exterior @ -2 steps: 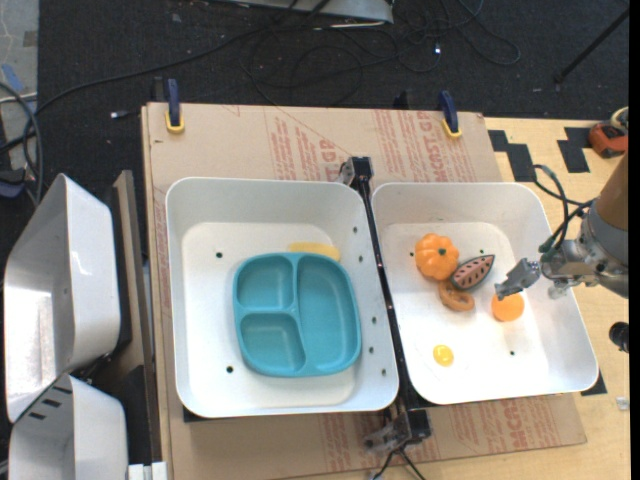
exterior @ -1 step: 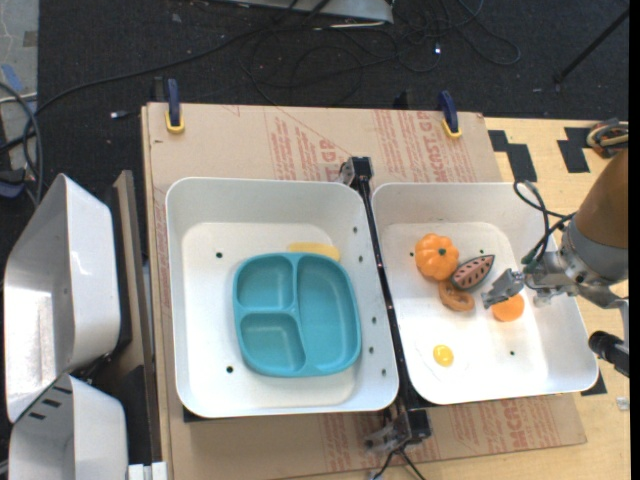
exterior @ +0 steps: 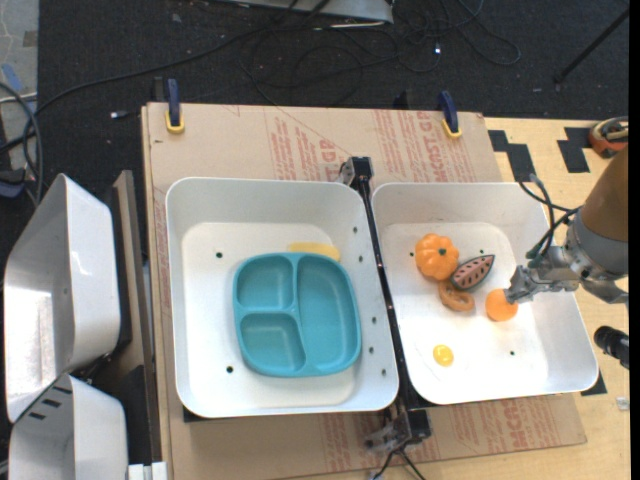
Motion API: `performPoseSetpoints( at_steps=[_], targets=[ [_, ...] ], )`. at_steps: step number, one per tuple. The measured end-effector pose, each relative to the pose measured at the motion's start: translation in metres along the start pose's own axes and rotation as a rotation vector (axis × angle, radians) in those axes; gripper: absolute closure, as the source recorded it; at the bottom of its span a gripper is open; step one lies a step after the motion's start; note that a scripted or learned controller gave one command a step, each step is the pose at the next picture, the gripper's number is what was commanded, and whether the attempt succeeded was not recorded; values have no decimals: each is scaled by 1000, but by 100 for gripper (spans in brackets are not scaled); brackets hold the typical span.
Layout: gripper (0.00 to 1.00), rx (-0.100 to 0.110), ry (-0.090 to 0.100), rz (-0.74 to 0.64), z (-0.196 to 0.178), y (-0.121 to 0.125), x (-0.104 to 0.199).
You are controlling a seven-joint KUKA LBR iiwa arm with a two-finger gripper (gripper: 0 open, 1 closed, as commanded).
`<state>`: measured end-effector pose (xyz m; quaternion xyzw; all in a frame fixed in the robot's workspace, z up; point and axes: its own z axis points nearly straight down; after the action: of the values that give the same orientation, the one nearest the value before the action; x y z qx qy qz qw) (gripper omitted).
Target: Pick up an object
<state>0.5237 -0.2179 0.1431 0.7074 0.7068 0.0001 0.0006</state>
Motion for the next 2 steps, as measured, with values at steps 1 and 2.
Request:
performPoseSetpoints(
  at_steps=[1,2],
  targets=[
    [100,-4,-1,-5,-56,8,8],
    [100,-5,-2,-5,-109,9,8]
  ],
)
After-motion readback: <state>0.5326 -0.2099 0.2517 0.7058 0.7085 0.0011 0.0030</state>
